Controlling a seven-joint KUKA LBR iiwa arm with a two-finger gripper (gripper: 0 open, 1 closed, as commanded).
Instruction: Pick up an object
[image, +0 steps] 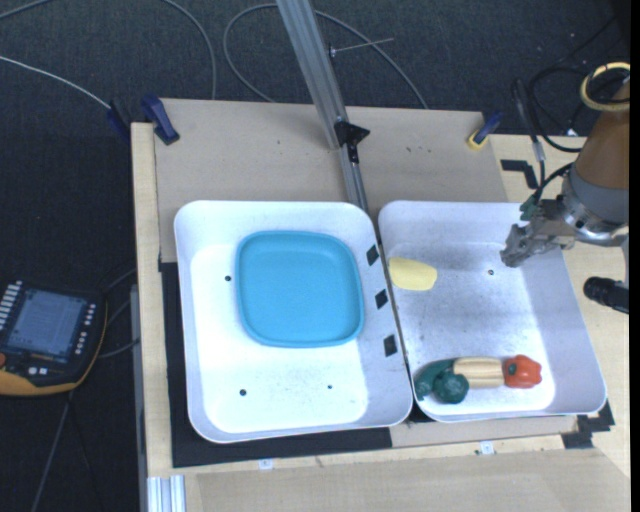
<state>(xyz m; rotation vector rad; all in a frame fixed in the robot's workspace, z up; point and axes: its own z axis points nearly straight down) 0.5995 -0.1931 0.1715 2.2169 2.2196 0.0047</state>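
Fingers (512, 252) over the right bin (470, 320), can't tell if spread or closed; yellow piece (412, 274) looks light, smooth, probably rigid, so pinch across its short width.

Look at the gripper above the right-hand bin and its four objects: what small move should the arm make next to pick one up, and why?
Probably a short move toward the yellow piece. The gripper hangs over the far right part of the right bin with nothing under it. The yellow piece lies alone by the bin's left wall, whereas the green, tan and red pieces crowd together at the near edge.
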